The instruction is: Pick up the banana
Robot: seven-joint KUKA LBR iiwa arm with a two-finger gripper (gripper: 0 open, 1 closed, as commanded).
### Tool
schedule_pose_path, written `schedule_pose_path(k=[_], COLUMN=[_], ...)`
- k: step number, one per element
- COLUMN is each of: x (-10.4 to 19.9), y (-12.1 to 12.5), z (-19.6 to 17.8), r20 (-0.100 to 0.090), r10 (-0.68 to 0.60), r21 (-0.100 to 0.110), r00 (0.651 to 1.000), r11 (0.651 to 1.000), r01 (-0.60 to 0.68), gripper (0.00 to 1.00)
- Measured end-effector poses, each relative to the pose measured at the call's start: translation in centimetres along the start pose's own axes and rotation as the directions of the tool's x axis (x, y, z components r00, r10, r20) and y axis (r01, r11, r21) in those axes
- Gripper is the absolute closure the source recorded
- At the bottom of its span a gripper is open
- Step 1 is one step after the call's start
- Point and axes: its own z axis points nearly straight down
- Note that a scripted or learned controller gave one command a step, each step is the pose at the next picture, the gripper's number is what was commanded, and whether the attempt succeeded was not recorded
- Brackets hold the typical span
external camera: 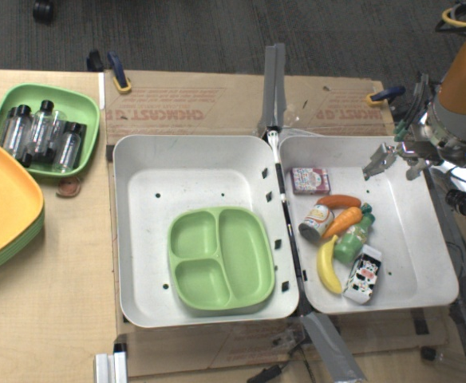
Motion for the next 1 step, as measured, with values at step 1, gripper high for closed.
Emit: schedule_pose_path(k=[1], x=[-0.09], y=[0.0], z=[-0.82], r20=[0.0], r10=[0.0], r21=[0.001], r00=[1.0], r11=[1.0], r01=[0.0], gripper=[1.0])
